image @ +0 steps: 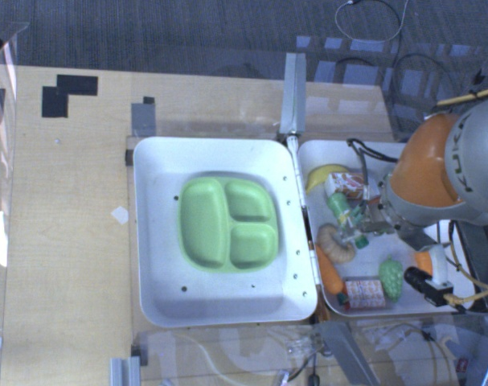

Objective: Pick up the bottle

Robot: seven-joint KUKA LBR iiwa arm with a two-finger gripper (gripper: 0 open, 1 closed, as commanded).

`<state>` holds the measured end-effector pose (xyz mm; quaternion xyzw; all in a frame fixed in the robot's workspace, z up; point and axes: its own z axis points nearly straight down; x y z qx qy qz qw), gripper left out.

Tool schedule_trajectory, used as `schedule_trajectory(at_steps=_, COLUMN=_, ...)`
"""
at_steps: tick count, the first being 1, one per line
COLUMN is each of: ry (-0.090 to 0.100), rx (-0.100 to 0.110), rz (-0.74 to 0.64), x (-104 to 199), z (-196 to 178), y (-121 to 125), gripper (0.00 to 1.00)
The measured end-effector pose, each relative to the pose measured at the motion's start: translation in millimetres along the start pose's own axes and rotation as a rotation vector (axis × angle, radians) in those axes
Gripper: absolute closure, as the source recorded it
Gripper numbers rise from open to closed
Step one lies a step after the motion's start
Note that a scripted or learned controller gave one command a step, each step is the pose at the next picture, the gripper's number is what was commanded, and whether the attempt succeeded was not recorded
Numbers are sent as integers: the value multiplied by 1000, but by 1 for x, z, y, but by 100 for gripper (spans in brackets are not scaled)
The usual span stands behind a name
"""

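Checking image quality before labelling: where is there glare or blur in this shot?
Camera view: glare streaks the clear panel at the left edge; soft even light on the green divided tray, little shadow; the small green plastic bottle and the gripper look slightly soft, so jaws are unreadable.

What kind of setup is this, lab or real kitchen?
Likely a robot lab bench: two white bins fixed to a wooden bench, toy-like food such as a banana and carrot, and cables on the floor.
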<state>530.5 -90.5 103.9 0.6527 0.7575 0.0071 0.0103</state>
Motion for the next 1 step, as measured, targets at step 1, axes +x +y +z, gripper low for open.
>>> schedule_trajectory(at_steps=1, ry=5, rx=18, rz=5, x=45, z=-143, y=20, gripper=100)
